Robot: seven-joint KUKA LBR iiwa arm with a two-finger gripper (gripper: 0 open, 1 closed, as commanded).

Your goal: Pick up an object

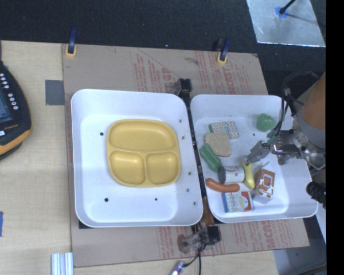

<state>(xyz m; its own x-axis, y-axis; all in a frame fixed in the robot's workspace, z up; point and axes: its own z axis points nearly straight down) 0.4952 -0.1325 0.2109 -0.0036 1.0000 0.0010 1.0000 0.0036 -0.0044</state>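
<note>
My gripper [259, 152] reaches in from the right over the right bin [295, 211]. It hangs just above the yellow banana [249, 176] and a red-and-white carton [265, 186]. Left of it lie a tan bread slice [220, 144], a green vegetable [211, 156], a small can [231, 174] and a red hot dog [222, 185]. A green ball [265, 121] sits at the back right of the bin. A blue-dotted packet [225, 129] lies behind the bread. A printed card [236, 201] rests at the front. I see nothing held.
The left bin [89, 205] holds a yellow divided plate [143, 152]. A control pendant [3, 113] lies at the far left of the bench. Clamps [71, 43] pin the cardboard sheet at the back.
</note>
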